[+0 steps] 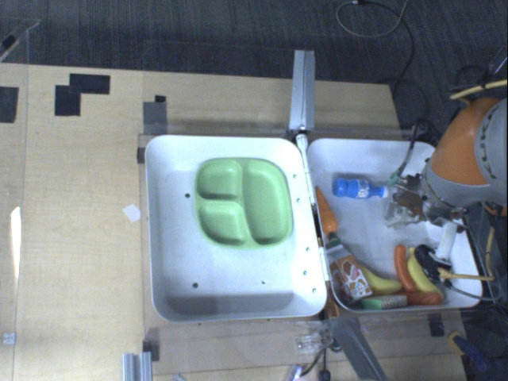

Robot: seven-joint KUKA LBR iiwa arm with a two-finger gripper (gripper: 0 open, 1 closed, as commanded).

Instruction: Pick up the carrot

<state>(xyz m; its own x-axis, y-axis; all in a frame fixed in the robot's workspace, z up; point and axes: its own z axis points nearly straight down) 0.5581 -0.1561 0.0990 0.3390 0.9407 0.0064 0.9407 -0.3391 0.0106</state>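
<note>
Carrot [326, 213] wedged along right bin's [373, 145] left wall, gripper [406, 205] poised mid-bin near bottle [357, 187] (finger state not discernible), likely pre-reach, carrot well apart.

A rounded grey arm [464, 185] is seen at the view's three o'clock edge, capped by a broad orange band [470, 137]. Dark metal fittings and thin cables are carried at its gripper [406, 206].
</note>
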